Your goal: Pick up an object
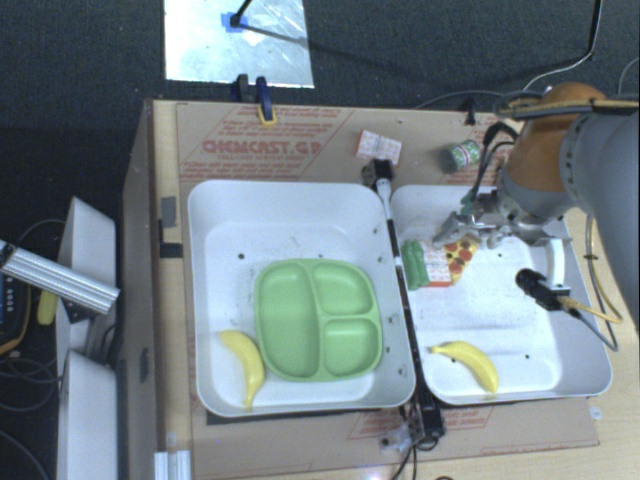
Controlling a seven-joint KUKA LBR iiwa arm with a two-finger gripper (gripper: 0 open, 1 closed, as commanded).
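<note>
yellow bananas x2 (244,366), green plate x1 (318,318), white bins x2 (290,200)

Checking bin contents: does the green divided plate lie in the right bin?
No, the green divided plate lies in the left bin, beside a banana.

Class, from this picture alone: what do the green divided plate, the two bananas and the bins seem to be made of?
Green divided plate: probably moulded plastic, with a smooth, even colour and a soft sheen. Bananas: uniform yellow and glossy, so possibly plastic toys, though real fruit can't be ruled out. Bins: seemingly thin white plastic, with rounded, formed rims.
</note>
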